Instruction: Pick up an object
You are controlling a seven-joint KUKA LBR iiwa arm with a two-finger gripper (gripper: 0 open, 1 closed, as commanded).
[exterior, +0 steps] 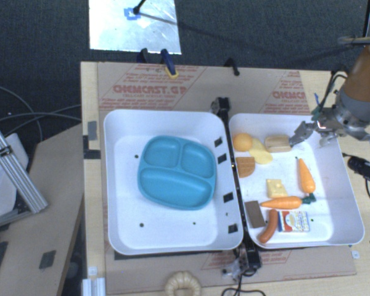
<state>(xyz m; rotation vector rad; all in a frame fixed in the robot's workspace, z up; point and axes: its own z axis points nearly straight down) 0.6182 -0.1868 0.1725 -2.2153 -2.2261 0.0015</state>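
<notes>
Gripper (pixel 313 132) open, just right of bread roll (pixel 277 143).

Two white bins side by side: left bin (pixel 120 184) with a blue divided plate (pixel 176 171); right bin (pixel 342 190) with toy food, two carrots (pixel 305 175) among it. Gripper (pixel 312 133) spread open above the upper right bin, near a beige bread piece (pixel 277 143).

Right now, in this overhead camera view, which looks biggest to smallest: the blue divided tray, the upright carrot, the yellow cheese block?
1. Blue divided tray, by far the largest.
2. Upright carrot.
3. Yellow cheese block, somewhat smaller than the carrot, though close.
</notes>
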